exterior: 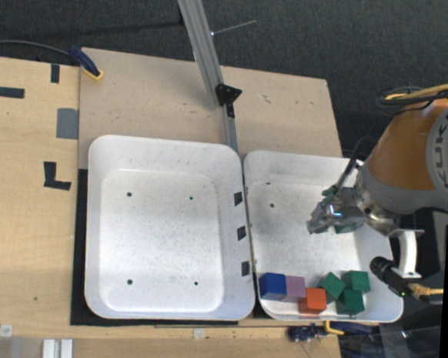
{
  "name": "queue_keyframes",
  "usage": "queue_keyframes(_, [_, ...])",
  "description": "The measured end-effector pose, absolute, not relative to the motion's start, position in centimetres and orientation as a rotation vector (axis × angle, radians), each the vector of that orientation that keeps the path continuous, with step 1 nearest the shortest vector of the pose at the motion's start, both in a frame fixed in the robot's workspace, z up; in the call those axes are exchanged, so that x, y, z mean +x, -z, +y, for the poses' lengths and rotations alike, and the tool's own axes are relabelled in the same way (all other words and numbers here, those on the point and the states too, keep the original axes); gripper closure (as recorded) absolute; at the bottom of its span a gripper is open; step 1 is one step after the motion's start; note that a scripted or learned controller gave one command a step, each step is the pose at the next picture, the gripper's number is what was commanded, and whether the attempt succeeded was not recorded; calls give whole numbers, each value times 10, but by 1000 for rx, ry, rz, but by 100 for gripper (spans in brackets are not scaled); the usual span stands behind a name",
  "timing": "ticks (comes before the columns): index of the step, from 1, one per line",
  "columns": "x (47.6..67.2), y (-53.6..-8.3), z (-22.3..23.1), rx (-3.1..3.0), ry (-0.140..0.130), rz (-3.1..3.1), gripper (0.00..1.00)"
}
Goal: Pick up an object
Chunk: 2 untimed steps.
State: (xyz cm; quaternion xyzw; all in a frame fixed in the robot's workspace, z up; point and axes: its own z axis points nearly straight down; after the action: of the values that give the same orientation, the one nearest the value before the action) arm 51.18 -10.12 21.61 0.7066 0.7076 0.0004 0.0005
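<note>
Gripper (323,219) hangs over the middle of the right bin (286,179), at the end of the grey arm with its orange band (408,150) reaching in from the right. Whether it is released or clenched cannot be told from this slanted view, since the tip is small and blurred; nothing shows in it.

Going from largest to smallest: the wooden bench (20,220) carries both white bins, which sit side by side with their inner rims touching. The left bin (158,231) is the wider of the two. A grey metal rail (200,37) runs down at a slant from the top edge to the seam between the bins.

All the blocks lie along the near edge of the right bin, well apart from the gripper. Three green blocks (346,290) cluster at the right. A blue block (273,285) stands at the left end, a lilac block (295,286) just beside it, and an orange block (314,299) sits between the lilac and the green ones.
</note>
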Motion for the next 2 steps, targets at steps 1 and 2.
queue_keyframes(1, [540,-221,-64,2216,-1,2228,100])
queue_keyframes(2, [572,-225,-9,2214,-3,2230,100])
